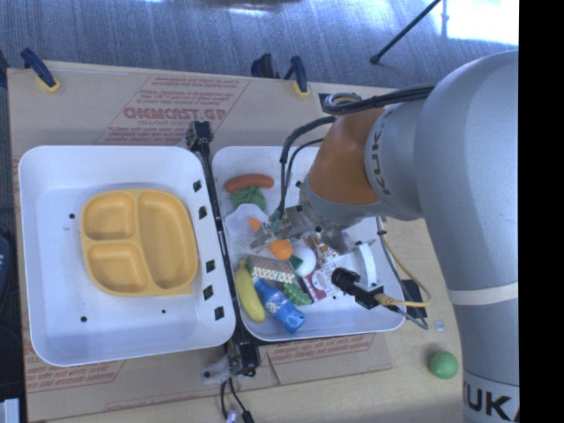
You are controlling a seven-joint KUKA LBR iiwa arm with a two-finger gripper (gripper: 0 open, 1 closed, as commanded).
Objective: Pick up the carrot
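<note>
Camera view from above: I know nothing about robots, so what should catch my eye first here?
The big grey arm with its orange band reaches in from the right over the right bin, which holds a heap of toy food, a banana among it. In the left bin lies a yellow divided plate.

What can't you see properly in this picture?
- The tool: the arm's wrist covers it, so its fingers are hidden.
- The carrot: partly tucked under the wrist.
- The right bin: the arm hides its right side.
- The small toys beside the banana: too small and blurry to name.
</note>
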